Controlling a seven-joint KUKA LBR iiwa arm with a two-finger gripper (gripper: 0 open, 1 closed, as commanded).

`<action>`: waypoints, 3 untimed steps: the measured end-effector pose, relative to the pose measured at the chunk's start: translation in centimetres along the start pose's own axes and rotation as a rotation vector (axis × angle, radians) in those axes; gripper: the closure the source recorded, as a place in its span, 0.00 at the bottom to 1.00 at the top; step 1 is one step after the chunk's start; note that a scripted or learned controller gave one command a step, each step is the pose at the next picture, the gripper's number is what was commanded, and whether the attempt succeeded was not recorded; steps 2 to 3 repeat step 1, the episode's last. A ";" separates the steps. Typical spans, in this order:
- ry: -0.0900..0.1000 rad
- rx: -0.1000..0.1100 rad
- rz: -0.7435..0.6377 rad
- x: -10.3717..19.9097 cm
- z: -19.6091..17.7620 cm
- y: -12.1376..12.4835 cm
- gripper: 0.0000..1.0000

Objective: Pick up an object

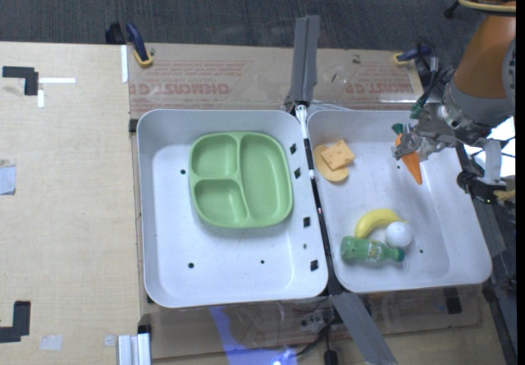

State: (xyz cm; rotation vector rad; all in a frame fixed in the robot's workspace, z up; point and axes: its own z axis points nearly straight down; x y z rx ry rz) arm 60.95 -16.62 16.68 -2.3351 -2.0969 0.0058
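A: Status on the pick?

B: Gripper [413, 144] sits at the right bin's [459, 273] far right edge, clamped on the carrot [414, 166], which hangs point-down between the fingers. Looks grasped; I can't tell whether it's clear of the floor, so the lift is likely left.

A: Room to move?

B: Bin wall just beside on the right. Cheese [335, 157] near the far-left corner; banana [376, 221], ball [398, 233] and bottle [372, 252] toward the near edge, well apart. Plate [240, 180] in the left bin [164, 216].
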 end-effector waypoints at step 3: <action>-0.001 0.000 0.064 7.7 -5.6 -3.5 1.00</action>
